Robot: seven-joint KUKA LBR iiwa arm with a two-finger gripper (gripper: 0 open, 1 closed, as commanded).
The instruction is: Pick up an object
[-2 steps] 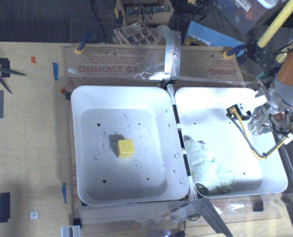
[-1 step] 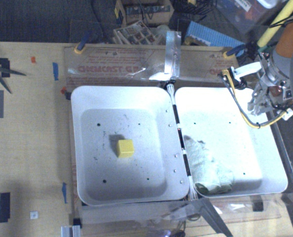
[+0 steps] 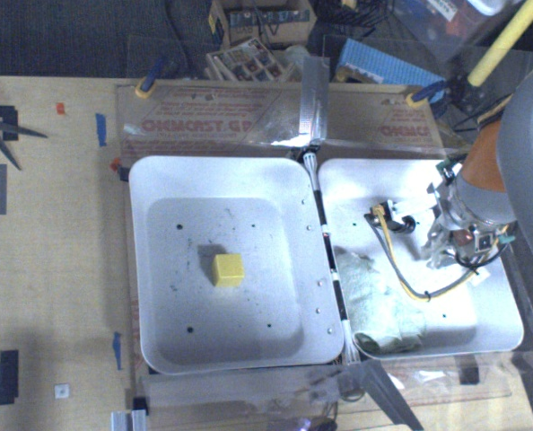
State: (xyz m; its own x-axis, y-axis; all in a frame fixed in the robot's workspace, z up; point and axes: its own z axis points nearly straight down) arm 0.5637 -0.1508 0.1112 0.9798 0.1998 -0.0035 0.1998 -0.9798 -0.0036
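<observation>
- Camera view: a yellow block (image 3: 229, 269) lies near the middle of the left bin (image 3: 159, 187), alone on its floor.
- The arm (image 3: 509, 164) reaches over the right bin (image 3: 500, 330); its gripper (image 3: 443, 241) hangs low there, well apart from the block.
- Whether the gripper is spread or pressed together, I cannot tell.
- A grey-green cloth (image 3: 379, 303) lies in the right bin's near-left part, with a yellow cable (image 3: 401, 277) looping above it.

We noted a plain yellow block (image 3: 229, 269) in the white left bin (image 3: 159, 187). The right bin (image 3: 356, 182), also white, held a pale grey-green cloth (image 3: 379, 308). The arm (image 3: 522, 142) was grey with an orange band (image 3: 482, 164); a yellow cable (image 3: 401, 272) trailed beneath.
</observation>
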